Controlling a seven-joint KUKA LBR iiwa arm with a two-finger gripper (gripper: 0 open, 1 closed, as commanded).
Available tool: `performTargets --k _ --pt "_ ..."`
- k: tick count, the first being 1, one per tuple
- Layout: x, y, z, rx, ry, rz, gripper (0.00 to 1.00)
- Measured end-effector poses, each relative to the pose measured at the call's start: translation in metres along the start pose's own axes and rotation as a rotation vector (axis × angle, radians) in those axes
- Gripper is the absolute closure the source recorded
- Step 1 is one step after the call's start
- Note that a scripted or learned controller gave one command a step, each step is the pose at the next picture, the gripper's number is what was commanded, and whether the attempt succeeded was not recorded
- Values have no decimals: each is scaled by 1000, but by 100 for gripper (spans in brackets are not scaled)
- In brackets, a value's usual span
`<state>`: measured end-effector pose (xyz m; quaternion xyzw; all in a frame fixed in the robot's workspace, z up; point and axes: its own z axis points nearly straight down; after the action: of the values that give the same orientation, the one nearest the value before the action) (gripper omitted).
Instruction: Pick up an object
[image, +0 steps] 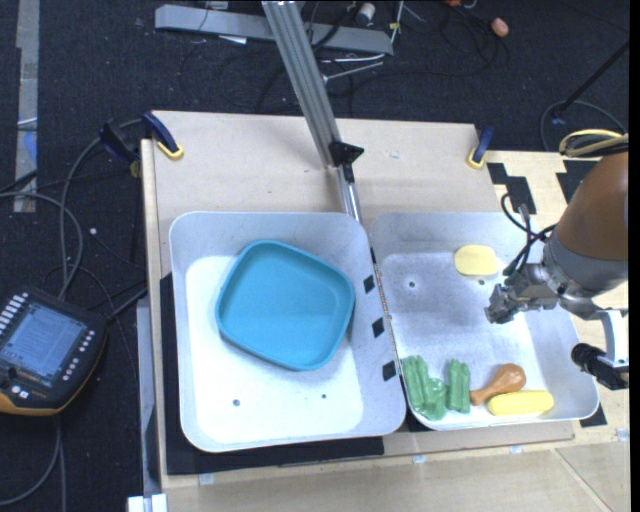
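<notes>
The gripper (500, 303) hangs over the middle of the right bin (430, 300), and from this angle I cannot tell how it stands or whether it has hold of anything. A pale yellow piece (476, 261) lies just beyond it toward the bin's far wall. Nearer the front wall lie green pieces (436, 387), a brown drumstick (499, 383) and a yellow piece (520, 403). A blue plate (285, 304) sits in the left bin (200, 400).

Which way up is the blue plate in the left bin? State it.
Right way up. The blue plate shows its raised rim and sunken flat centre facing the camera, lying flat on the floor of the left bin, with nothing on it.
</notes>
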<state>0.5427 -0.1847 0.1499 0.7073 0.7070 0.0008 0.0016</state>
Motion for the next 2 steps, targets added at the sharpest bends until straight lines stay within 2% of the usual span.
performTargets --k 1,2 --pt "3 -9 -53 0 0 -1 100" --pt "3 -8 -80 1 1 -1 100"
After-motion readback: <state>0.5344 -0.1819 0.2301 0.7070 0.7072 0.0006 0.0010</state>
